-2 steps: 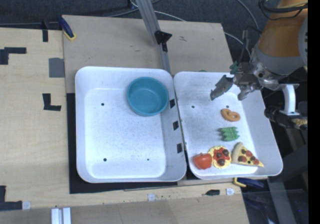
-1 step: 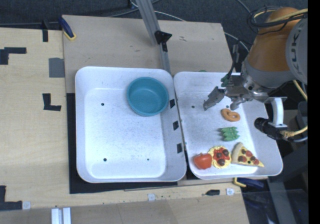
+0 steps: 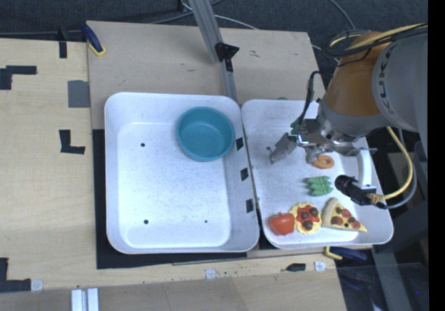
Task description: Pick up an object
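Over the right bin (image 3: 268, 195), the fingers (image 3: 280, 152) hang empty; their spread is unclear.

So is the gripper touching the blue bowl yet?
Apart. The camera view shows the gripper over the right bin, while the blue bowl sits in the left bin, across the rims.

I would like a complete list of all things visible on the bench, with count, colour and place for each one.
bins: 2, white, side by side on the bench
bowl: 1, blue, left bin, top right corner
tomato: 1, red, right bin, near edge
round pizza: 1, yellow and red, right of the tomato
pizza slice: 1, yellow and red, right bin, near right corner
leafy piece: 1, green, right bin, middle
ring: 1, orange, under the wrist
arm: 1, grey with orange band, from the right
gripper: 1, dark, over the right bin
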You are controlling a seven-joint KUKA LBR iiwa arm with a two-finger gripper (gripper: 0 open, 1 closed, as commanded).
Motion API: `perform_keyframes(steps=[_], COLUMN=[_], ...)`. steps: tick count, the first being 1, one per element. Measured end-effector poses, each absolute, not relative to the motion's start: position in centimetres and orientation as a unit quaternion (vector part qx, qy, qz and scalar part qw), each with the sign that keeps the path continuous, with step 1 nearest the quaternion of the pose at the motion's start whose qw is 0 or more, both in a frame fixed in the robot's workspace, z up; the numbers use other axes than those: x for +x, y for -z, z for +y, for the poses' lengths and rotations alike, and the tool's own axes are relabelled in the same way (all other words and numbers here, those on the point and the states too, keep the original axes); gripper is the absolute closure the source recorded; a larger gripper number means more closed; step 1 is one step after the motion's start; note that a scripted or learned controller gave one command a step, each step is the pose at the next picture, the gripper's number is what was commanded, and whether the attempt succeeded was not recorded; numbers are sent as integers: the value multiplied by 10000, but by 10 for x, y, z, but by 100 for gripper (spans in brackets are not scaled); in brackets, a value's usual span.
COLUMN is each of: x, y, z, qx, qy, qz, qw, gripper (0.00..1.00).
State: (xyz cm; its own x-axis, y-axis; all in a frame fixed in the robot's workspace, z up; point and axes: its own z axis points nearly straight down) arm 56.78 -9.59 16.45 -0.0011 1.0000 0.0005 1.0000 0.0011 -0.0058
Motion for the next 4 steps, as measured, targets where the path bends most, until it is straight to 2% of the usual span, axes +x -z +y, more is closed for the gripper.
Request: perform_keyframes(steps=[1, 2, 4], x=[572, 573, 565], y=[-118, -130, -240], z=[-101, -100, -89], qx=[-7070, -7067, -7067], qy=[-17, -4, 14], qz=[-7072, -7075, -7075], qw=[19, 4, -14], gripper=[0, 100, 100])
